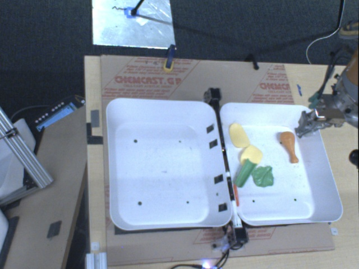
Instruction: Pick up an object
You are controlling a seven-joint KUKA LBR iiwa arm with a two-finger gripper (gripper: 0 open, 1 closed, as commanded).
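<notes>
drumstick [289, 145]: tan-orange toy, flat, upper right of right bin [314, 206], narrow end toward the near side
yellow pieces [239, 135]: two pale ovals, bin's left side, one just below the other
green stick [244, 172]: tilted, touching lower yellow piece
green leafy piece [262, 176]: flat, beside the stick

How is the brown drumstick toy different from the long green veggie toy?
The brown drumstick is orange-brown, while the long green veggie is green. The drumstick lies alone near the right bin's far right side; the veggie lies near the divider, touching a yellow piece and a leafy green piece. The drumstick sits closer to the gripper. Both lie flat in the right bin.
</notes>
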